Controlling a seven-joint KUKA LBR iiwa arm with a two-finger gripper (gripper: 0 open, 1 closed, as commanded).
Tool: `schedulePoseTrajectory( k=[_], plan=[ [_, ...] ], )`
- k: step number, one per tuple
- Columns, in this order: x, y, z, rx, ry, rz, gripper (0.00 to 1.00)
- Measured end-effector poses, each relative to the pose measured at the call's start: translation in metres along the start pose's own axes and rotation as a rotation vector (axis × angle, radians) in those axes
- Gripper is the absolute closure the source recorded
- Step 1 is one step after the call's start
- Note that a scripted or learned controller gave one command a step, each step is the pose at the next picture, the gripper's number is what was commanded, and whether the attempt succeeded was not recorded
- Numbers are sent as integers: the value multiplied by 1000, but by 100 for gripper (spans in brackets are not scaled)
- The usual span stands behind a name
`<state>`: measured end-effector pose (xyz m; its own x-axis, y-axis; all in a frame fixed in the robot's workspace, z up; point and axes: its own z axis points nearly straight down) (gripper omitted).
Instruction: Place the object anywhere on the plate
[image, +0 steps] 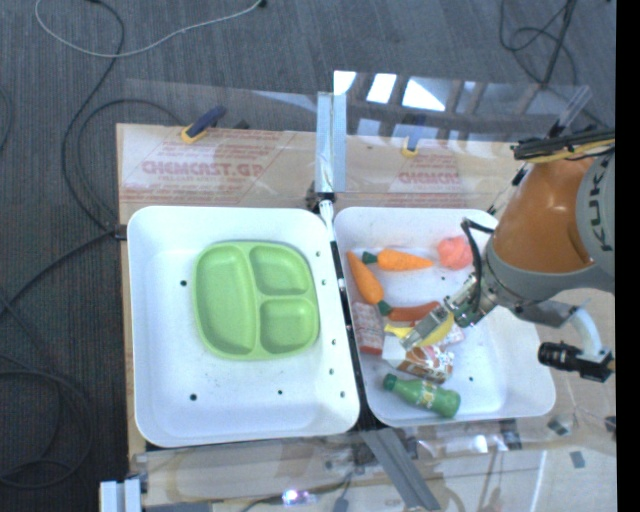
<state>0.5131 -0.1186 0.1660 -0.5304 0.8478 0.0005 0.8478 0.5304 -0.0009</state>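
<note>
The gripper (432, 328) is down in the right bin (520, 385), tip buried in the pile of toy food near the bin's middle; whether it is clenched, released or grasping anything cannot be told, because the wrist and the clutter hide the tip. The arm (545, 225) comes in from the right and leans over the bin's far right corner, covering part of it. The likely targets all sit around the tip: two carrots (400, 261) lie crossed toward the bin's back left, a reddish sausage-like piece (415, 311) is just beside the tip, a yellow and red packet (432, 360) is under or touching it, and a green bottle (424, 394) lies on its side near the front wall. A pink item (455, 250) rests at the back by the arm. The green sectioned plate (258, 300) sits in the middle of the left bin (160, 400) with nothing on it, so the drop is not yet done. Judging by the pose, this is the pick phase; tight packing makes a double grab or a slip likely.
</note>
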Motion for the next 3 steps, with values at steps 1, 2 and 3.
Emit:
schedulePoseTrajectory(
  k=[1,2,3],
  plan=[
    [-15,120,-66,0,-2,-67,100],
    [80,128,-59,1,1,-101,100],
    [117,158,-65,1,-2,-214,100]
  ],
)
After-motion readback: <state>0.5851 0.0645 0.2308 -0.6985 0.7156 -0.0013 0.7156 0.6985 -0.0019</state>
